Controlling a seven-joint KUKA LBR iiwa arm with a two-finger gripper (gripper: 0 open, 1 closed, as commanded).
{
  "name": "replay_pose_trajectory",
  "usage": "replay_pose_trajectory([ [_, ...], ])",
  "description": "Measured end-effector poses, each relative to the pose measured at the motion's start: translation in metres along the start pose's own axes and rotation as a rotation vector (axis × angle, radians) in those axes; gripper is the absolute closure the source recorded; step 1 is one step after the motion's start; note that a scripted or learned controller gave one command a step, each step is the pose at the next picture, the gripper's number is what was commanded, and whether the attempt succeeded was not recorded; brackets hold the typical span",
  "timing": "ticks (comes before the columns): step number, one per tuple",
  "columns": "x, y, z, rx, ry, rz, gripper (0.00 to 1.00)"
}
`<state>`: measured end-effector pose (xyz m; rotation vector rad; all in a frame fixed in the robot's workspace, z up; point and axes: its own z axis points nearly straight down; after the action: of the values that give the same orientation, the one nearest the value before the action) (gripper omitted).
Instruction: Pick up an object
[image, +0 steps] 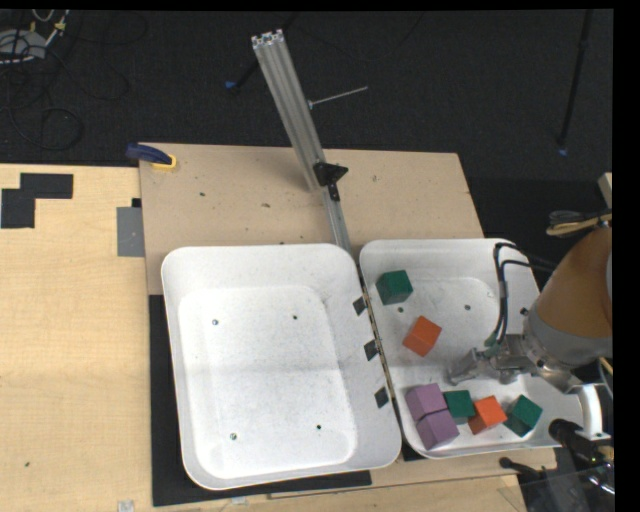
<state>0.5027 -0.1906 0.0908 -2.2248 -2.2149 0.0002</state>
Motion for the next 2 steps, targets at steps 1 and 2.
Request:
replay_pose_trajectory([
  [1, -0.001, 0.000, -0.011, 0.001, 0.002, 0.009, 1.00],
  [2, 0.001, 0.010, -0.060, -0.004, -0.002, -0.007, 1.00],
])
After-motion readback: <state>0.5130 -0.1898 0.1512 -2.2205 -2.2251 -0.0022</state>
